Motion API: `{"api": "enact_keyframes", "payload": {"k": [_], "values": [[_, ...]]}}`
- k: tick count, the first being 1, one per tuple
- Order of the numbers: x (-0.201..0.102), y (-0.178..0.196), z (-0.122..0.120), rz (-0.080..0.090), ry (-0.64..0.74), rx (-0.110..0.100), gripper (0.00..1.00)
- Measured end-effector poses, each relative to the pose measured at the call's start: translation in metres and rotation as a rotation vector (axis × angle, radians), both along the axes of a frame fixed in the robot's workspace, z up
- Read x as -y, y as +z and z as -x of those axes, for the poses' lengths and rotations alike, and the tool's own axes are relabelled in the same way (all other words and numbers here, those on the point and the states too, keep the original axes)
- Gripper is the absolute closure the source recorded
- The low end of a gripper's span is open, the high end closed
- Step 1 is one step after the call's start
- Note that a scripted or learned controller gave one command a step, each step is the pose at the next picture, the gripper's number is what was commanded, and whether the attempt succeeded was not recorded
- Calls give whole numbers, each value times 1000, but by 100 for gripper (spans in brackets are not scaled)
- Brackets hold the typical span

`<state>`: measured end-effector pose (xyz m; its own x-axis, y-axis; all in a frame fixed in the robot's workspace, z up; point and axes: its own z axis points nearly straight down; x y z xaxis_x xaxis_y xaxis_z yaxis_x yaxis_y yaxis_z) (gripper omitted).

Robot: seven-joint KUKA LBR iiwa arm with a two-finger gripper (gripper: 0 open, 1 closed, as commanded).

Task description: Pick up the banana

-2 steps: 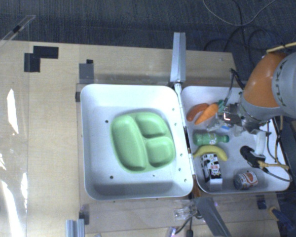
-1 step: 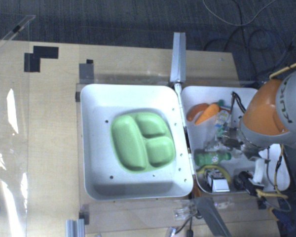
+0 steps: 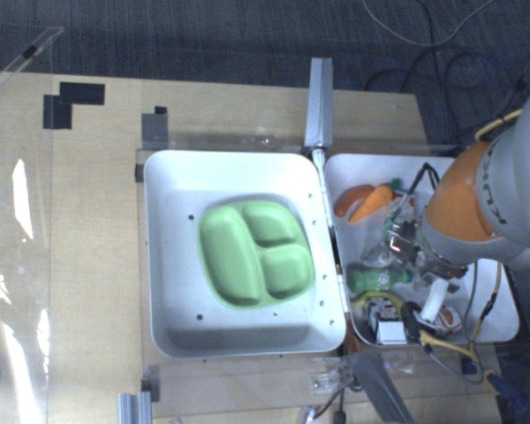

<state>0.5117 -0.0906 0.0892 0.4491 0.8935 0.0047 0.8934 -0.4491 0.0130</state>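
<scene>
Arm (image 3: 477,210) low over right bin (image 3: 511,318), near orange thing (image 3: 364,203). You can't tell jaws' state. Banana not identifiable; pick not yet done.

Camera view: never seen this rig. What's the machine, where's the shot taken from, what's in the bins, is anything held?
One fixed camera looks down at a slant on a wooden bench bearing two shallow white bins. The grey arm with an orange band reaches in from the right, over the right bin. Its pincer is low among clutter there, too crowded to tell whether it grips anything. That bin has an orange carrot-like item and a green item; I can't pick out a banana. The left bin holds a green divided tray.
</scene>
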Motion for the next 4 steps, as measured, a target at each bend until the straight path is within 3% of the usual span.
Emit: {"api": "enact_keyframes", "payload": {"k": [1, 2, 3, 4], "values": [[69, 175, 23, 3, 96, -6, 0], [49, 53, 24, -2, 12, -13, 0], [27, 21, 23, 2, 229, -7, 0], [42, 0, 22, 1, 397, -5, 0]]}}
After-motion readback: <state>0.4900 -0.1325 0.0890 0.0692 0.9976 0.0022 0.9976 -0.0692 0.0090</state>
